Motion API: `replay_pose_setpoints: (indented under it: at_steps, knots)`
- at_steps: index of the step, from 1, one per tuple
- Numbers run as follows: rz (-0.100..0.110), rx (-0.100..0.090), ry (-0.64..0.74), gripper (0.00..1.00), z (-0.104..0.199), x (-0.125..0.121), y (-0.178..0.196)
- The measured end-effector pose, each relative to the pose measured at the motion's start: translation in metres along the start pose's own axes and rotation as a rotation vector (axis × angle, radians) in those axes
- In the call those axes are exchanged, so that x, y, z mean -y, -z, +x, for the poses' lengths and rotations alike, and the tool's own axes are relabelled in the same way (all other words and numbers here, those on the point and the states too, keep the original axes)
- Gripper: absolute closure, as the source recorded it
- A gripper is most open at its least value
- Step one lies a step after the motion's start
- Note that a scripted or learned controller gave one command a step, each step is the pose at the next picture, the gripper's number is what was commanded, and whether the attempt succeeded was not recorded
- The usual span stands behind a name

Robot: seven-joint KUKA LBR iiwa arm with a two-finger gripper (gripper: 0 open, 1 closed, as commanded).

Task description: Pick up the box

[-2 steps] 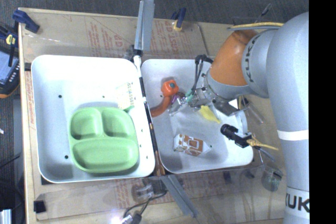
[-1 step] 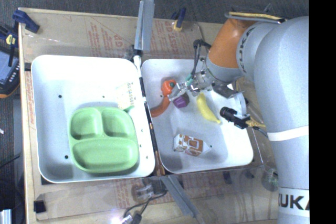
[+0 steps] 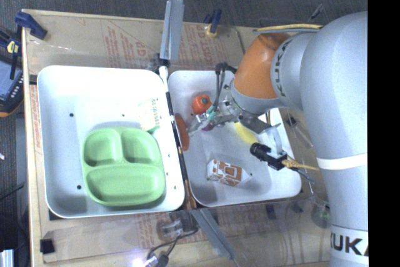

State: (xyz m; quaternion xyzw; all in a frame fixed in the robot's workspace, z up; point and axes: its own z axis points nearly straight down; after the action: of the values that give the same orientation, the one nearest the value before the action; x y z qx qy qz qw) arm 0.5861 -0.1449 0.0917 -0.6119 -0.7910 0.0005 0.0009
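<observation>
A small pale box with yellow print [image 3: 150, 114] leans against the right wall of the left bin [image 3: 56, 134], just above the green plate. My gripper [image 3: 205, 122] hangs low in the upper left part of the right bin [image 3: 284, 187], close to the divider between the bins and about a hand's width right of the box. Nothing shows held in it. A brown and white packet [image 3: 225, 172] lies flat in the right bin, below the gripper.
A green divided plate [image 3: 122, 167] fills the lower part of the left bin. An orange-red round thing [image 3: 200, 102] sits just above the gripper. A brown oval object [image 3: 182, 132] rests on the divider. Something yellow [image 3: 245, 132] lies under the wrist.
</observation>
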Motion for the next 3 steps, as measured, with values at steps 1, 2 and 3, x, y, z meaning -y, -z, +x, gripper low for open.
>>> replay_pose_setpoints:
  at_steps: [1,2,3]
  knots:
    - [0.002,0.001,0.004,1.0,-0.001,0.0,0.01]
    - [0.002,0.001,0.004,0.0,-0.001,0.0,0.01]
    - [-0.003,0.002,0.307,0.0,0.019,-0.024,0.067]
